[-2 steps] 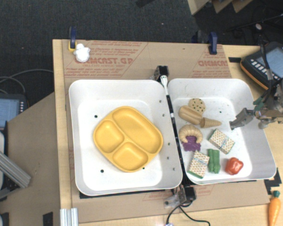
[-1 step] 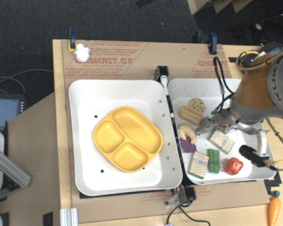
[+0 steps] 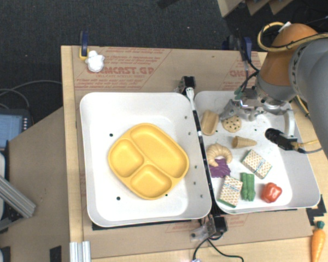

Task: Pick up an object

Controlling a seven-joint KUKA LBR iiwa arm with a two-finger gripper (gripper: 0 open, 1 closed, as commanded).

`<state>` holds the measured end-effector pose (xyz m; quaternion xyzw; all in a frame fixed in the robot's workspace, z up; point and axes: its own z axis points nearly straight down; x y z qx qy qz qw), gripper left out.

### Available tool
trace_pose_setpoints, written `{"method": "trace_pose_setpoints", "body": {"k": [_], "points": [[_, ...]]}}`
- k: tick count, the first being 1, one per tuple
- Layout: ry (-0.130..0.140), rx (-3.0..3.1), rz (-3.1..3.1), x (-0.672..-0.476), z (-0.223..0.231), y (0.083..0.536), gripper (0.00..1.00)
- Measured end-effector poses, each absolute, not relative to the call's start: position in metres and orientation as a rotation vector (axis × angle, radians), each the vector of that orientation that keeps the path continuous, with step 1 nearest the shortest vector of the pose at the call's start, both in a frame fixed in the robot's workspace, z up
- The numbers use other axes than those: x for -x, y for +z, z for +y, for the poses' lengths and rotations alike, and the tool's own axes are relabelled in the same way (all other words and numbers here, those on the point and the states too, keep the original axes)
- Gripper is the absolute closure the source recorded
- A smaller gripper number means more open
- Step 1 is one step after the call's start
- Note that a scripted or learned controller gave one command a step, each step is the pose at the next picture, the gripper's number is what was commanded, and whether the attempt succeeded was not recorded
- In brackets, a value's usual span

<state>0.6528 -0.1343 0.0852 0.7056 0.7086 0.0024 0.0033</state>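
White right bin (image 3: pixel 303 192), tool (image 3: pixel 241 107) above cookie (image 3: pixel 231 124), cone (image 3: pixel 244 142) near.

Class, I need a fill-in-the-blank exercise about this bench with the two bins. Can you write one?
1. The yellow divided plate lies in the ____ bin.
2. The plate has ____ compartments.
3. The red pepper lies in the ____ bin.
4. The cookie lies just below the ____.

Missing words: left; three; right; gripper
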Motion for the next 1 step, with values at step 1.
{"method": "trace_pose_setpoints", "body": {"k": [1], "points": [[0.011, -2.208, 2.214, -0.6533, -0.1368, 0.1010, 1.00]]}}
